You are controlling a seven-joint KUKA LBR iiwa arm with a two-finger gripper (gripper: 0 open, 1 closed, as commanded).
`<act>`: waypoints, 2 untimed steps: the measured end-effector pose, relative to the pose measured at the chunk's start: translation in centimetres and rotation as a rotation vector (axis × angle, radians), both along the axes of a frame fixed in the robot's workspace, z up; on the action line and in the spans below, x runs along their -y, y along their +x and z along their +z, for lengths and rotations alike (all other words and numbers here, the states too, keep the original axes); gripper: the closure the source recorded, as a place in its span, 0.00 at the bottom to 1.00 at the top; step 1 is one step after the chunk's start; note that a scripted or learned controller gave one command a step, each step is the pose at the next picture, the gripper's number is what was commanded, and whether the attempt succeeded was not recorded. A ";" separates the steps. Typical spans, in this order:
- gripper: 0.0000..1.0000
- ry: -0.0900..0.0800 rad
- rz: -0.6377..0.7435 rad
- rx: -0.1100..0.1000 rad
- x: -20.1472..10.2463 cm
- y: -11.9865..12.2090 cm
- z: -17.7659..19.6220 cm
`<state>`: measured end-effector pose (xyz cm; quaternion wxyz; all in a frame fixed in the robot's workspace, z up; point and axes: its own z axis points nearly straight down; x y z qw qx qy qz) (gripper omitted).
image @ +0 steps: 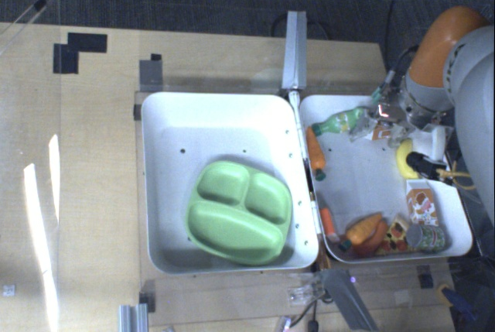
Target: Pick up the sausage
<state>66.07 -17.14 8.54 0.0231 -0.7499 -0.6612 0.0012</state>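
A green compartment tray [240, 212] is seen in the left bin [166, 168]; the sausage [329, 223] is spotted at the right bin's [352, 168] near-left edge. The tool's [384, 115] state cannot be told.

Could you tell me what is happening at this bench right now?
A grey arm with an orange band reaches in over the right bin, its claw low near the far edge beside a green bottle. That bin holds a jumble of toy food: an orange sausage-like piece along the left wall, a banana, and more items at the near end. The left bin holds a green divided tray. Nothing is visibly gripped yet.
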 end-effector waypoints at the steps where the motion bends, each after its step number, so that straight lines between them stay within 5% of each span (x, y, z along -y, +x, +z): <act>1: 0.00 -0.035 -0.041 0.039 -1.9 -2.7 0.2; 2: 0.00 -0.036 -0.139 0.037 -1.1 -3.9 9.3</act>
